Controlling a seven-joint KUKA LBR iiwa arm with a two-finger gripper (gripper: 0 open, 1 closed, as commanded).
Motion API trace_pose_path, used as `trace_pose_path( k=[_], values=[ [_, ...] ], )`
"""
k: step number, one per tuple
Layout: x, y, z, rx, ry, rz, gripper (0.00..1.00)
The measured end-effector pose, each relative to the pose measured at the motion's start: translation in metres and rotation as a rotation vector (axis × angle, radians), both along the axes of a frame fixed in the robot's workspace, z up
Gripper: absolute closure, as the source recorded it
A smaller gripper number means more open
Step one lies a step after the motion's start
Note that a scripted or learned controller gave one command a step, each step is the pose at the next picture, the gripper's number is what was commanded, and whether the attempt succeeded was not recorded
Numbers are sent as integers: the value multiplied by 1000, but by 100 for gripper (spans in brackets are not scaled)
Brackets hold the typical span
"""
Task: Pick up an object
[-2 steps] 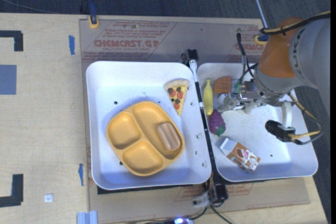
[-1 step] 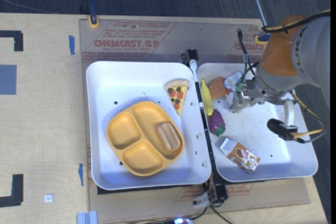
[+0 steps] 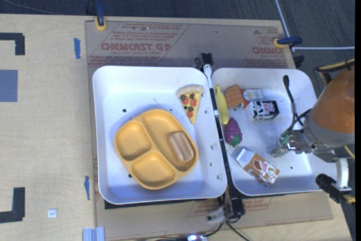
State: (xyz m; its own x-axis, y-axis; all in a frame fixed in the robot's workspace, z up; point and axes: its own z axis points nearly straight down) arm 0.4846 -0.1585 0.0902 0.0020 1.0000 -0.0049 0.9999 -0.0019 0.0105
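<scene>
The left bin holds a yellow divided plate in its lower middle. One compartment of the plate, on the right side, contains a tan sausage-shaped piece. A toy pizza slice lies above and to the right of the plate, near the bin's upper right corner and close to the divider between the bins.

The right bin holds the remaining objects. A yellow banana lies lengthwise along the bin's left wall. A purple toy sits just below the banana's lower end, touching or nearly touching it. An orange-brown item rests just right of the banana's upper part. A small white and black carton lies further right, in the upper middle of the bin. A white packet with an orange print lies tilted near the bin's lower edge.

The gripper is positioned at the right side of the right bin, below the orange band of the arm. It stands over bare bin floor. The packet is the nearest object, down and to the left of it and apart from it; the carton is up and to the left. The finger position is obscured by the wrist hardware, so the gripper state cannot be determined. No object is visible between the fingers.
</scene>
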Motion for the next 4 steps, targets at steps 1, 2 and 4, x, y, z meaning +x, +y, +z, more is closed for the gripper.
trace_pose_path(
  k=[1, 2, 4],
  values=[
    [-4, 46, 112, 5, 8, 3, 100],
    [63, 61, 40, 4, 10, 3, 100],
    [4, 45, 64, 6, 12, 1, 100]
  ],
)
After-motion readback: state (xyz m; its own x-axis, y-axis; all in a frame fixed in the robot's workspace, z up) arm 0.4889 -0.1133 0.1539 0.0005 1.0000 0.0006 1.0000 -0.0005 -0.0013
